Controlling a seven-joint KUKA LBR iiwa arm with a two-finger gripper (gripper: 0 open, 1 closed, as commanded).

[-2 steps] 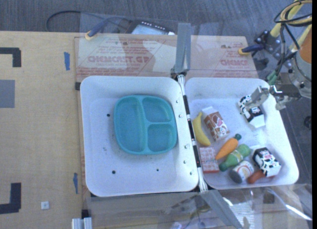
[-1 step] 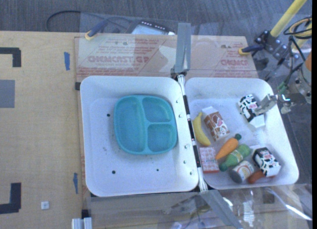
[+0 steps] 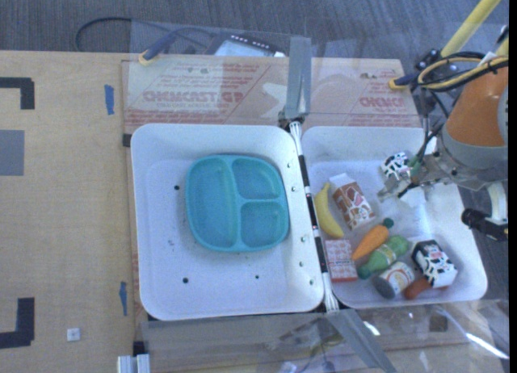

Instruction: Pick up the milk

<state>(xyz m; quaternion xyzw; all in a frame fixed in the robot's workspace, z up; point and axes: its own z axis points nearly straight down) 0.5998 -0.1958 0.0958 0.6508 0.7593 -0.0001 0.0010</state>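
- Nearest the camera, along the front wall of the right bin (image 3: 477, 287), lie a black-and-white cow-patterned carton (image 3: 435, 262), a small can (image 3: 393, 279) tipped on its side and a reddish piece (image 3: 418, 288) tucked just under the carton.
- Just behind these sit a green bottle (image 3: 384, 253) and a carrot (image 3: 370, 241), both lying slantwise and touching each other.
- A flat red-and-white packet (image 3: 340, 260) rests against the bin's left wall, beside the carrot.
- Farther back, a banana (image 3: 325, 211) lies along that same wall, with the milk (image 3: 352, 203), a brown-and-white carton, lying flat just beside it on its right.
- The gripper (image 3: 404, 176) hangs over the back of the right bin; its jaws pinch a second cow-patterned object (image 3: 395, 165), lifted near the bin's rear wall, well apart from the milk.
- The left bin (image 3: 153, 282) holds a teal divided plate (image 3: 238, 203), resting near its middle, its three compartments bare.
- The arm (image 3: 477, 117), grey with an orange band, reaches in from the right.
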